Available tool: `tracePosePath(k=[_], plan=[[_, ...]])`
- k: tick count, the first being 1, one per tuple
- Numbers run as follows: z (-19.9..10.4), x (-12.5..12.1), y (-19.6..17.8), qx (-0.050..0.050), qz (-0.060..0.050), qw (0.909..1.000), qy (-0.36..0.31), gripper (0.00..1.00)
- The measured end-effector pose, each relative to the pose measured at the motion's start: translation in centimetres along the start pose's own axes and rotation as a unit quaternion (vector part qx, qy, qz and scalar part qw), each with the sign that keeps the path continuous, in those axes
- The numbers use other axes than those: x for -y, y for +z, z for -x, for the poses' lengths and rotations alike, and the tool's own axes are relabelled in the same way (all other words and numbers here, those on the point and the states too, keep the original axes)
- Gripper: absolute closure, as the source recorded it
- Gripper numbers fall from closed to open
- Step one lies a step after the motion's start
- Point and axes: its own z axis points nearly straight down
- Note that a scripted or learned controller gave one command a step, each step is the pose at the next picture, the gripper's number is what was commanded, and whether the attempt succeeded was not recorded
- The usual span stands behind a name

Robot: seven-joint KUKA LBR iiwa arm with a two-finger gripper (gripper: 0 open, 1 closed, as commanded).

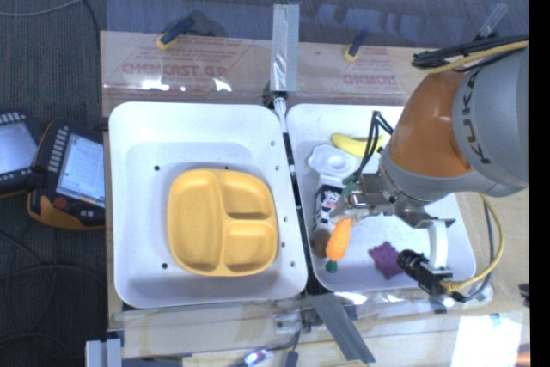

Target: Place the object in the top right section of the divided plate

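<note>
The yellow divided plate (199, 223) lies in the left bin (137, 142), with its two smaller sections on its right side. In the right bin (464, 241) are an orange carrot (339, 238), a purple object (386, 259), a yellow banana (352, 143), a white cup (329, 161) and a small black-and-white item (327, 202). My gripper (352, 198) hangs over the right bin's left half, just above the carrot and beside the black-and-white item. The wrist hides how its tips stand. Nothing lies on the plate.
A raised divider (292, 185) separates the two bins. The grey and orange arm (455, 133) covers the right bin's upper right. A black cable and fitting (425, 269) trail over its lower right. A teach pendant (69, 176) lies left of the bench.
</note>
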Motion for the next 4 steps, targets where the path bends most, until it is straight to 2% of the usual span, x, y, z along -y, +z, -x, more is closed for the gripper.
tracePosePath(k=[1, 2, 3, 4], plan=[[2.2, 0.0, -0.3, 0.000, 0.000, 0.9987, 0.051, 1.00], [-5.6, -0.2, -0.2, 0.006, 0.008, 0.9961, 0.087, 1.00], [-9.7, -1.6, -2.0, 0.002, 0.001, 0.9956, 0.094, 1.00], [-26.0, 0.5, -10.4, 0.002, 0.002, 0.9986, 0.052, 1.00]])
